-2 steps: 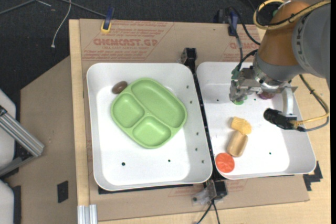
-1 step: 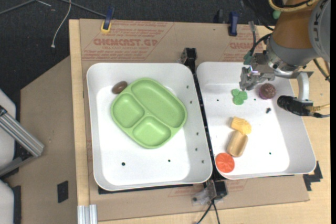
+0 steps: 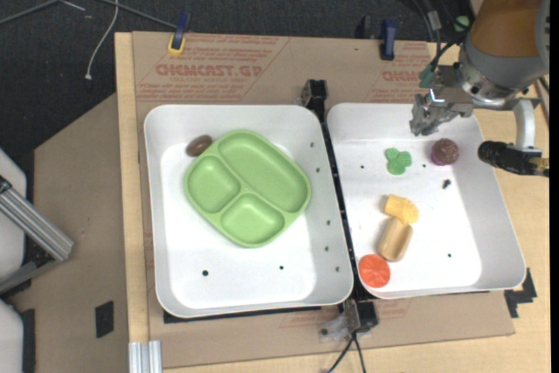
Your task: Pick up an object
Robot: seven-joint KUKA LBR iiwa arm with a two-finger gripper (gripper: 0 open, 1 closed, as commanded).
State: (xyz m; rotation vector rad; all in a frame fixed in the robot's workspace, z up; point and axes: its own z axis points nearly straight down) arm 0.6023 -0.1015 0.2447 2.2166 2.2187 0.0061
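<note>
Grey two-finger gripper (image 3: 425, 123) upper right of frame, above right white bin (image 3: 489, 275), near round maroon object (image 3: 445, 152); finger spread unreadable.

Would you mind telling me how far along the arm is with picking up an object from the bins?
Done: the gripper has reached the far edge of the right bin.
In hand: nothing shows between its fingers; it hangs near the green piece and the dark red ball.
Left: the whole pick. Those two, the yellow piece, the tan piece and the red disc all lie on the bin floor.
</note>
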